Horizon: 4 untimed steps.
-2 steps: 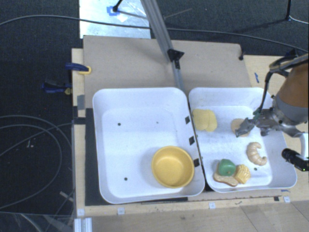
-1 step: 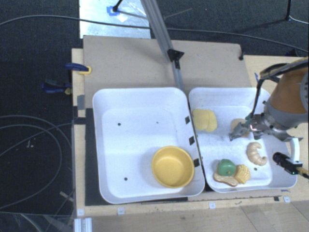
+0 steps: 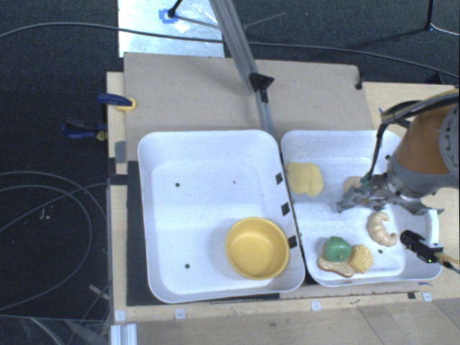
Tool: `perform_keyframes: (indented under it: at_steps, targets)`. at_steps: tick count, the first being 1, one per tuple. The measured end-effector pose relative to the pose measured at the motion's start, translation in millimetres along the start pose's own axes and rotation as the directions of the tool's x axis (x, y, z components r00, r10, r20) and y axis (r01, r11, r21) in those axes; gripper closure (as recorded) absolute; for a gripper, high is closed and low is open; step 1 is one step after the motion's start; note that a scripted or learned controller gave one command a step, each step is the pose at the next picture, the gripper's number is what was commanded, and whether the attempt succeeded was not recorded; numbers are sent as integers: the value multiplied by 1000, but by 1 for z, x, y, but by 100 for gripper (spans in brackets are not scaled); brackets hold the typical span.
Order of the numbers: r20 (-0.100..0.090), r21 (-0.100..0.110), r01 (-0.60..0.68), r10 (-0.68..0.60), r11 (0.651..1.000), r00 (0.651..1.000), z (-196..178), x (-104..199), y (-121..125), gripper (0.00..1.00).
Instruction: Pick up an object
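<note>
My gripper (image 3: 357, 197) hangs low in the right bin (image 3: 327, 146), near its middle. A small tan object (image 3: 351, 184) shows just at its upper left edge, partly hidden by it. A pale yellow lump (image 3: 305, 179) lies to the gripper's left, close to the bin's left wall. A cream croissant-shaped piece (image 3: 382, 228) lies just below and to the right of the gripper. Near the front wall sit a green round item (image 3: 336, 249), a yellow corn-like piece (image 3: 361, 258) and a tan flat piece (image 3: 333, 267), all bunched together.
The left bin (image 3: 180, 153) holds a yellow bowl (image 3: 257, 247) at its front right corner. A grey pole (image 3: 237, 42) slants down from the top to the gap between the bins. The arm's orange band (image 3: 425, 148) overhangs the right bin's right side.
</note>
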<state>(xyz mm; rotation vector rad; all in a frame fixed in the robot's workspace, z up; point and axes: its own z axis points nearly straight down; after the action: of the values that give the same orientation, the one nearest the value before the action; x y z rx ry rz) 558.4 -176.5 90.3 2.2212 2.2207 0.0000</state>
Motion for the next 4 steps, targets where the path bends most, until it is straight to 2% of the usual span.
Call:
perform_keyframes:
  at_steps: [1, 2, 3, 4]
  targets:
    - [1, -3, 0, 0, 1000, 1000, -11, 0, 1, 100]
    - [1, -2, 1, -1, 1000, 1000, -55, -6, 3, 100]
    - [2, -7, 4, -4, 1000, 1000, -117, -7, -2, 100]
    - [0, -3, 5, -5, 1000, 1000, -127, -7, -1, 100]
